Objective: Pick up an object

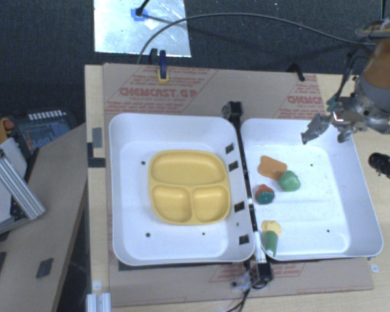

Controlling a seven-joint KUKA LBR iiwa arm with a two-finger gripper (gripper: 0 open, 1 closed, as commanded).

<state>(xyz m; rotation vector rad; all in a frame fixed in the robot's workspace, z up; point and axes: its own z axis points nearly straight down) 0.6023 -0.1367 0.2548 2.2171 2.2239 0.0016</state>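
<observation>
The gripper (pixel 329 128) hangs over the twelve to one o'clock edge of the right bin (pixel 351 233), its two fingers spread apart with nothing between them. In that bin an orange piece (pixel 271 166) lies near the centre with a green ball (pixel 289 181) touching it at four o'clock, a small red and teal toy (pixel 264 194) just below them, and a yellow and green piece (pixel 270 234) at seven o'clock by the rim. The left bin (pixel 127 174) holds a yellow divided tray (pixel 188 186) at its centre
</observation>
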